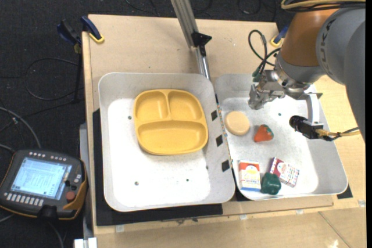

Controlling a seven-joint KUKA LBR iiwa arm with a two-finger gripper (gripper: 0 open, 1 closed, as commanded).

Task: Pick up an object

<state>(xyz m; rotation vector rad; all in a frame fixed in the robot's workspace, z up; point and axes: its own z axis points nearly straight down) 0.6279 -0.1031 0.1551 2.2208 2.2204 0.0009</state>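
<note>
A grey arm with an orange band above its wrist is reaching in over the right-hand shallow white bin (325, 183), and its two-finger gripper (257, 100) is hanging above the bin's upper left part, just up and to the right of a round, pale tan, biscuit-like disc (237, 123). From this slanted view I cannot tell how the gripper is set, and nothing is showing in it, so nothing appears to have been picked up yet. Taking the tan disc as the landmark: a small red strawberry-like toy with a green top (263, 133) is lying just to its right; a small white carton with a red and blue print (249, 175) is lying below it, near the bin's front edge; a dark green rounded lump (270, 183) is sitting beside that carton, touching or overlapping a second small white and red printed packet (285, 172) further right. Well to the disc's left, in the other shallow white bin (116, 125), a yellow plastic divided plate with three compartments (171, 122) is lying flat. By my judgement the task is barely under way: the descent, the closing on one object and the lift are all still waiting to be done, and the tan disc or the red toy is looking like the nearest candidate.
</note>
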